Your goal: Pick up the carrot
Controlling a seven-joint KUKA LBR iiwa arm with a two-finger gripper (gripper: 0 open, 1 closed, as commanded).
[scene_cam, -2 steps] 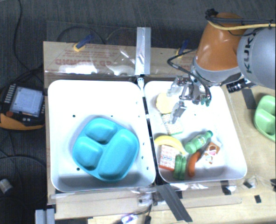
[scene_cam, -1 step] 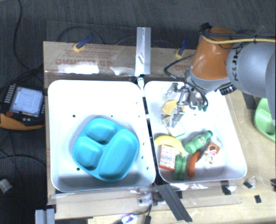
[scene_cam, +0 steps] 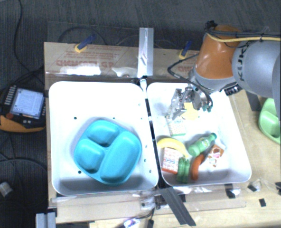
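Now, camera view, from above at a slant:
Arm: grey with an orange band (scene_cam: 215, 56), reaching in from the right over the far part of the right bin (scene_cam: 235, 122).
Gripper (scene_cam: 178, 109): low over the far-left part of the right bin, well apart from the pile at the near side; whether it is released or clenched I cannot tell.
Carrot (scene_cam: 196, 167): orange, lying near the front wall of the right bin, just right of a green piece (scene_cam: 183, 170) and below a green bottle (scene_cam: 201, 144).
Neighbours: a yellow banana (scene_cam: 171, 144) and a small red-and-white carton (scene_cam: 169, 160) just left of the carrot's cluster (all crowded together).
Left bin (scene_cam: 64, 99): holds a turquoise divided tray (scene_cam: 107, 150).
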